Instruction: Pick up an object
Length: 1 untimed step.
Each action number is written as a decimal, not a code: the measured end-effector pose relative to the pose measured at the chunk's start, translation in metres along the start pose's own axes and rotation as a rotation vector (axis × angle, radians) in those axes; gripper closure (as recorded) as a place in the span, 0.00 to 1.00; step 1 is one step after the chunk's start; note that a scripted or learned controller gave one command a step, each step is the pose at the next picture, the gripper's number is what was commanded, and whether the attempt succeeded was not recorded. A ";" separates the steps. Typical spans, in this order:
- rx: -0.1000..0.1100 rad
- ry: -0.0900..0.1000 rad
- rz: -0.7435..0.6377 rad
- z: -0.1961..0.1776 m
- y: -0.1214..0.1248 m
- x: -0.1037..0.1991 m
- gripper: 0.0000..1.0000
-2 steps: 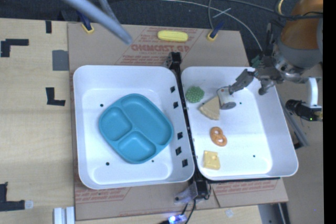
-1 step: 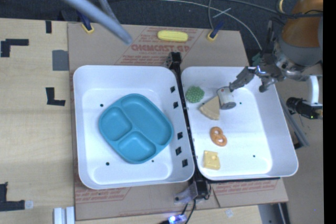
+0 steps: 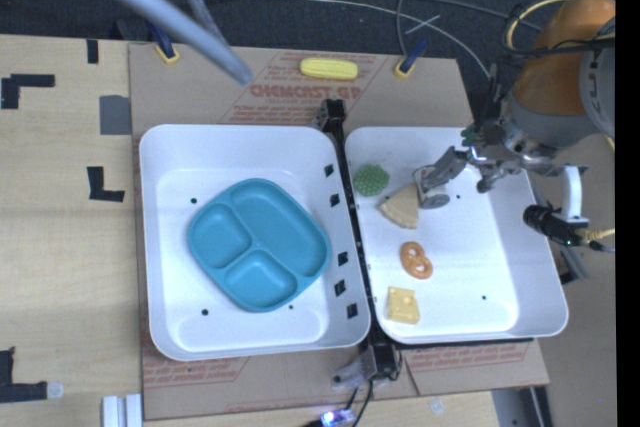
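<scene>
Your gripper [image 3: 432, 192], finger state I cannot tell, sits mid-frame beside the tan wedge [image 3: 401, 209]: likely light, stiff; pinch its flat sides.

The divided tray [image 3: 258, 244] lies in the left bin [image 3: 160, 215]; four food pieces lie in the right bin [image 3: 520, 285].

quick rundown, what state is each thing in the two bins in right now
blue divided tray: flat in the left bin, compartments bare
green round piece: lying loose in the right bin
tan wedge: lying flat, pincer just beside it
pretzel: lying flat, untouched
yellow cheese slice: lying flat, untouched
</scene>
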State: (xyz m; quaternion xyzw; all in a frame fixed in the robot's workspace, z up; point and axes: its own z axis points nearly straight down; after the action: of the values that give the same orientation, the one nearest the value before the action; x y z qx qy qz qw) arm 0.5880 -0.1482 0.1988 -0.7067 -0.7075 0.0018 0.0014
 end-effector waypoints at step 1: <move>0.003 0.001 0.000 0.065 0.000 0.002 0.00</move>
State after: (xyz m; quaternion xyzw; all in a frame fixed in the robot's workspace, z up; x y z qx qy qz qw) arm 0.5873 -0.1461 0.1338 -0.7067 -0.7075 0.0026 0.0028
